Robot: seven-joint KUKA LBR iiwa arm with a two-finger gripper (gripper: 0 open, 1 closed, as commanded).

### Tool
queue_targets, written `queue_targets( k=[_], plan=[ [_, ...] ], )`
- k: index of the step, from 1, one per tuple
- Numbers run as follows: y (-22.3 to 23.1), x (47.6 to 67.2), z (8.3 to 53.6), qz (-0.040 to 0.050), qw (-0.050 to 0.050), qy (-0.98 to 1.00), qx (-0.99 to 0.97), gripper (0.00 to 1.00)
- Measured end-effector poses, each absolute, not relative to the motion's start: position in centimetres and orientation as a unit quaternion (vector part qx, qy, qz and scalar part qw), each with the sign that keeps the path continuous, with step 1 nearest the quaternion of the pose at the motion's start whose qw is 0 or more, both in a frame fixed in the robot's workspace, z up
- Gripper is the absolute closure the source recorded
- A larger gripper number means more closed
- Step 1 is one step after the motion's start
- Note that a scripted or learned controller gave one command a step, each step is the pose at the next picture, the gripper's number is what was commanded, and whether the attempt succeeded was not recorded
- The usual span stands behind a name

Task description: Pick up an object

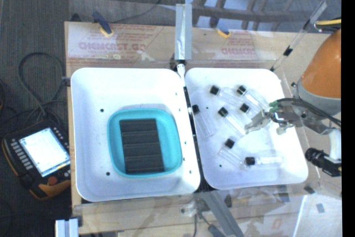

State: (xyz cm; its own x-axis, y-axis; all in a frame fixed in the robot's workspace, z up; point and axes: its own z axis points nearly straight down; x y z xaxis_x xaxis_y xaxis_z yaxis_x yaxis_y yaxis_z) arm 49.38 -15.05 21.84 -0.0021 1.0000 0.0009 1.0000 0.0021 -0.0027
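The hand [260, 119] hovers over clear vials [250, 101]; its grip seemingly empty.

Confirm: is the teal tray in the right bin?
No, the teal tray with its dark ribbed insert sits in the left bin; the right bin holds small black-capped clear vials.

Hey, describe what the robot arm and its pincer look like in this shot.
The arm enters from the right as a rounded orange dome over a grey band. Its pincer is slim grey metal, with dark cables looping back to the wrist and a black fitting below.
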Motion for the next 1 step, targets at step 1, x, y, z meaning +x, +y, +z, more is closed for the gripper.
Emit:
queue_targets(
  k=[1],
  plan=[
    [-21.43, 57.11, 13.82, 0.0007, 0.000, -0.735, -0.678, 0.00]
  ],
)
